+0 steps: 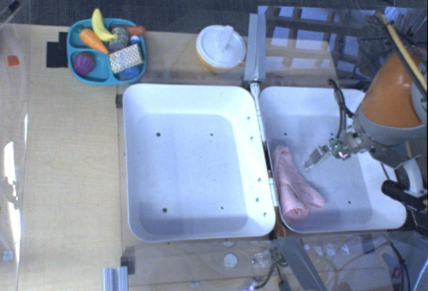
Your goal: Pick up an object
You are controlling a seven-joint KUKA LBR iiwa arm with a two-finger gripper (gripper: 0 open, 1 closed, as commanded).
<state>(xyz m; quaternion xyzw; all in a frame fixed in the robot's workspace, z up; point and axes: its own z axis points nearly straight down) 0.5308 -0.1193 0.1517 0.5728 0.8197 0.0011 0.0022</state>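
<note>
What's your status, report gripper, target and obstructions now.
Gripper low in the right bin, nothing visibly held. Pink rolled cloth lies just beside it, along that bin's left wall, apart from it. Nothing seen between them.

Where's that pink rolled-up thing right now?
The pink roll lies in the right bin, along its left wall, just left of and below the gripper.

Blue toy-food tray (pixel 75 75) — white lidded tub (pixel 221 47) nearby
</note>
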